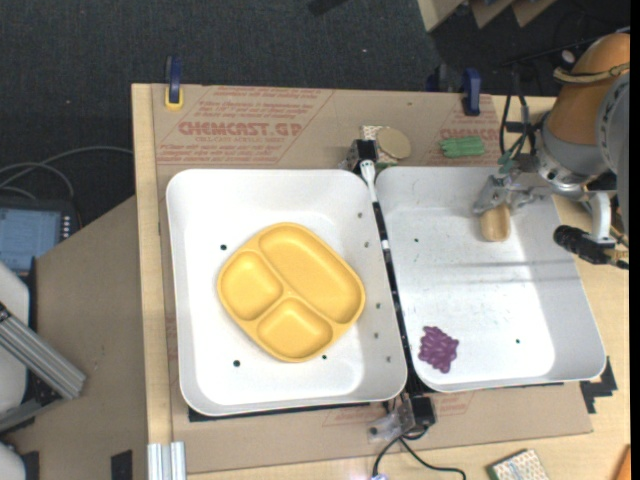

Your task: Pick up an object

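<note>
Over the right bin point(560, 298), near its far edge, I see my gripper point(497, 208) lowered onto a small tan object point(495, 226); I cannot tell its opening. Purple grapes point(438, 348) lie near the bin's front, a yellow divided plate point(290, 290) left.

The left bin point(190, 298) holds a divided plate point(290, 290) near its middle; the right bin point(560, 308) lies just beside the left bin, touching along the shared edge; in the right bin a small grape cluster point(438, 348) lies in the near corner closest to the left bin; a rounded object point(494, 226) sits toward the far side, with the gripper point(503, 196) just behind it.
</note>
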`<state>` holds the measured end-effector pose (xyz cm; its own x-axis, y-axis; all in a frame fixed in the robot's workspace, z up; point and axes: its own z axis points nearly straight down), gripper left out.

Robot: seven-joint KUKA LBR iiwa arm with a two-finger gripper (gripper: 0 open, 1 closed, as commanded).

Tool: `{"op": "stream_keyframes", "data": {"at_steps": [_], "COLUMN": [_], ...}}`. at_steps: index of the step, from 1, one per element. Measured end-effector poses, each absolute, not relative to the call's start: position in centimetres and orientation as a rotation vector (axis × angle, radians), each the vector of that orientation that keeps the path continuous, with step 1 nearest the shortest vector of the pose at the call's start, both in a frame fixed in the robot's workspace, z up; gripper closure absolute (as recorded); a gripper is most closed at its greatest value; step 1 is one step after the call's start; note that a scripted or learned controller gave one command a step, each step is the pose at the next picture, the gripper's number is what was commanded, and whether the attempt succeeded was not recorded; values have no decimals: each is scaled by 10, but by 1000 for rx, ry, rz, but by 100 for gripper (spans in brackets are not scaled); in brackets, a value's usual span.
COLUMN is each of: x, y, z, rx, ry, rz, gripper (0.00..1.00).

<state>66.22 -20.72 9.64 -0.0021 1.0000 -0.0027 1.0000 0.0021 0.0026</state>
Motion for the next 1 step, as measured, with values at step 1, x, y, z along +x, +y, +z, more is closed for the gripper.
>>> {"op": "stream_keyframes", "data": {"at_steps": [1], "x": [601], "y": [-131], "z": [139], "rx": [2218], "ry": [2230], "rz": [3], "gripper": [100]}}
